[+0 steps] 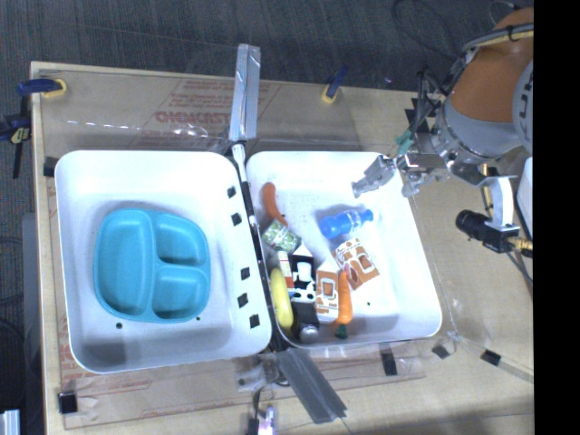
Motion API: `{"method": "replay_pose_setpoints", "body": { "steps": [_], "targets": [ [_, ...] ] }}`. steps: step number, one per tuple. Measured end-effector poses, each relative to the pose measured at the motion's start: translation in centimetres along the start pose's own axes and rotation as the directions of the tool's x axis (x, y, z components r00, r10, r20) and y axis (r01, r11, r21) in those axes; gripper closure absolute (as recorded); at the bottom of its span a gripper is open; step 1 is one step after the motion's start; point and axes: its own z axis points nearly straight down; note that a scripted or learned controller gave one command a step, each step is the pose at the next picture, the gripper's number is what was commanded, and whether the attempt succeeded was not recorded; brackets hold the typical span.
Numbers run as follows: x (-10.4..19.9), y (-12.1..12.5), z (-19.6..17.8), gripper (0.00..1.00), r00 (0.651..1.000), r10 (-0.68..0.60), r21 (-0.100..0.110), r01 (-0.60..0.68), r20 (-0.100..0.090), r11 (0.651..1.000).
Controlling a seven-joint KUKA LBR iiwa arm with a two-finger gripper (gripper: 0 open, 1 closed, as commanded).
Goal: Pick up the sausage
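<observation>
**Q:** Where does the arm [494, 89] enter, and how is it posed?

**A:** It reaches in from the right edge. Its orange band sits uppermost, with the grey wrist section below it, and the whole assembly is angled down and to the left.

**Q:** And the gripper [388, 174]?

**A:** It projects leftward from the wrist and lies at the end of a cluster of dark cabling and metal fittings. Its fingers [366, 182] stand apart, with nothing between them.
</observation>
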Motion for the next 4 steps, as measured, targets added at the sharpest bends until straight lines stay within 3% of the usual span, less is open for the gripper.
{"method": "replay_pose_setpoints", "body": {
  "steps": [1,2,3,4],
  "targets": [
    [11.0,2.5,9.6,0.00,0.999,-0.035,0.001,0.035,0.001,0.999],
    [8.2,7.2,19.0,0.00,0.986,-0.166,-0.002,0.166,0.008,0.986],
    [8.5,7.2,18.0,1.00,0.985,-0.170,-0.003,0.170,0.006,0.985],
    [15.9,8.6,8.8,1.00,0.940,-0.340,-0.004,0.340,0.002,0.940]
  ]
}}
